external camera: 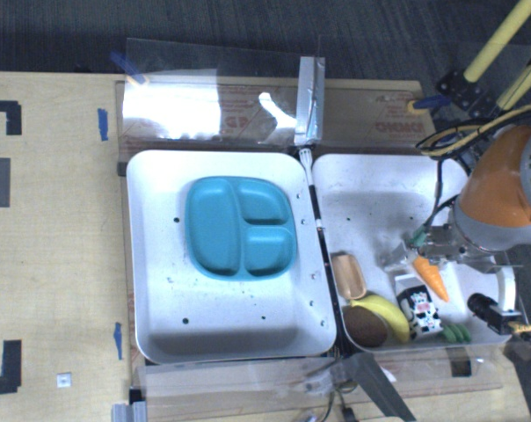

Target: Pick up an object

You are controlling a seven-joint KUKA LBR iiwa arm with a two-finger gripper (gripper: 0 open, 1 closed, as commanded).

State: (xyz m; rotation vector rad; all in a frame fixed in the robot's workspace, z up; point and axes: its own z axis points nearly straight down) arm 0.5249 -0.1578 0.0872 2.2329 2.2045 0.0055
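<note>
In the right bin (371,192), my gripper (432,249) hangs below the orange band of the arm (503,192), right over the upper end of an orange carrot (432,280). The carrot lies slanted and its green top is next to the gripper. In front of it lie a black-and-white toy (421,311) and a green piece (455,332). Along the bin's near left side are a tan bread-like piece (349,274), a yellow banana (381,309) and a brown round item (366,324).
The left bin (151,236) holds a blue divided plate (241,227). A clear plastic wall and a metal post (309,99) stand behind the bins. Cables (476,134) and a yellow bar (503,29) sit at the far right.
</note>
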